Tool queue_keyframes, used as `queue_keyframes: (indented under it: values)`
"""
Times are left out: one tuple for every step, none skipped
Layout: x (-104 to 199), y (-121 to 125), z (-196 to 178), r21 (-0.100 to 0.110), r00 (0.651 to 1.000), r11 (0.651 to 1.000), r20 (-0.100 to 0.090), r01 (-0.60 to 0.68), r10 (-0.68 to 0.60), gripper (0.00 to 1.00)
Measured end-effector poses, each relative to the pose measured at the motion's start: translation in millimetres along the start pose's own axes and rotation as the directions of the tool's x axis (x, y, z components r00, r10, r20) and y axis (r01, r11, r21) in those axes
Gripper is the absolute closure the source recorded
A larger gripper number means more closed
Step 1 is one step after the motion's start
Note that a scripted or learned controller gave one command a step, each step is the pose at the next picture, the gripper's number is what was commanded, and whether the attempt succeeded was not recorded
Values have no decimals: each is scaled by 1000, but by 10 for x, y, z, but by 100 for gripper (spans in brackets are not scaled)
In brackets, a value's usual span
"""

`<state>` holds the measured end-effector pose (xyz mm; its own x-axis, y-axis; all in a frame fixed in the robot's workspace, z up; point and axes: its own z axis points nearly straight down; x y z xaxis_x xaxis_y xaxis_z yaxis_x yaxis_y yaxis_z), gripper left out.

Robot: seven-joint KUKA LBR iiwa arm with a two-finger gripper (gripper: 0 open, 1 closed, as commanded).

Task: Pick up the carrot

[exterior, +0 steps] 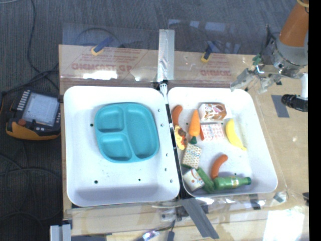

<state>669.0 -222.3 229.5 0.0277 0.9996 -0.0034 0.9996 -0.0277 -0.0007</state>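
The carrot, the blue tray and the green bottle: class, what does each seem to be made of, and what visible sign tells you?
The carrot looks like moulded toy plastic: even orange, smooth surface, though the finish is hard to judge.
The blue tray seems to be hard plastic: uniform turquoise, rounded moulded compartments, soft sheen.
The green bottle is probably plastic or glass; its glossy highlights leave that open.

Robotics lab: a bench (281, 149) with two bins (75, 185) left of the arm (293, 29), a teach pendant (32, 114) and cables (30, 79) on carpet.
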Motion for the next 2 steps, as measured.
queue_keyframes:
  values:
    - [932,-436,661,3,999,999,-4,42,-42,0]
    - [1042,-102,1087,-30,966,966,14,258,-257,0]
